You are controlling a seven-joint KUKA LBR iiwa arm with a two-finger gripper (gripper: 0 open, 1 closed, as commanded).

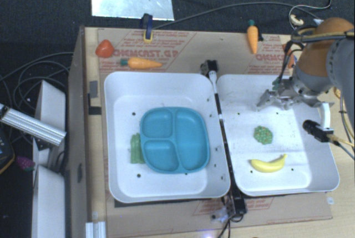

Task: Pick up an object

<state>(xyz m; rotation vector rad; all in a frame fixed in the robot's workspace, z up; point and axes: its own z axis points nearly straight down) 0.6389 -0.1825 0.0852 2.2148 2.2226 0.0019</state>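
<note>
Hovering w/ fingers spread, nothing in them, gripper [270,99] sits far side of right bin [321,176]; approach step. Next: drop onto broccoli [263,135] just nearer.

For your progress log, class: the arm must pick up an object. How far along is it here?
Done: the claw has reached into the right bin, near its far side. In hand: nothing is seen between its fingers. Left: the whole grasp and lift. The green broccoli-like piece and the banana lie in that bin, apart from the claw, nearer the camera. It looks like an early stage.
</note>
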